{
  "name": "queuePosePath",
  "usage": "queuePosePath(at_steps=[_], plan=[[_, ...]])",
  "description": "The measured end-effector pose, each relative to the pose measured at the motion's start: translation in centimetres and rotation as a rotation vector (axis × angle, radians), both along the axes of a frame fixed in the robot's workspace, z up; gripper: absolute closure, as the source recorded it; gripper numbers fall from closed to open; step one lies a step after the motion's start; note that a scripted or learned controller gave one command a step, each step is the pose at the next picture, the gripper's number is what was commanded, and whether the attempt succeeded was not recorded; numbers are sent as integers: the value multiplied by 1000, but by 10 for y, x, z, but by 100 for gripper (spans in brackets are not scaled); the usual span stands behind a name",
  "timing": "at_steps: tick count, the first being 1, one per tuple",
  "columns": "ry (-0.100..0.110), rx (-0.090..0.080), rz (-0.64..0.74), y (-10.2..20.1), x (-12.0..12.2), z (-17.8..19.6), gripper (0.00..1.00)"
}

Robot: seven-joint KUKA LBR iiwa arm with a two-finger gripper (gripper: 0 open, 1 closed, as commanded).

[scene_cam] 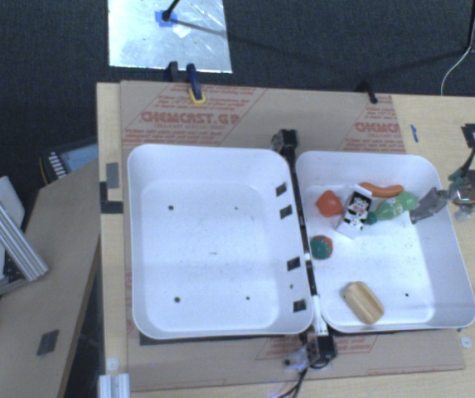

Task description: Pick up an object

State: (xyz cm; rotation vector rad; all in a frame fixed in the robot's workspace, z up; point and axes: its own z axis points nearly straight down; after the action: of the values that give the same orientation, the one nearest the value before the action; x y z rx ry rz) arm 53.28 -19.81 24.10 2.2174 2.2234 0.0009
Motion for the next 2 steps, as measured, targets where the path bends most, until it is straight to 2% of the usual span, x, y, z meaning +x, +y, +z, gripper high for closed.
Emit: queuePosePath(at_steps=[1, 2], plan=[[-14, 0, 9, 69, -23, 120, 0], [-21, -3, 5, 94, -23, 304, 0]])
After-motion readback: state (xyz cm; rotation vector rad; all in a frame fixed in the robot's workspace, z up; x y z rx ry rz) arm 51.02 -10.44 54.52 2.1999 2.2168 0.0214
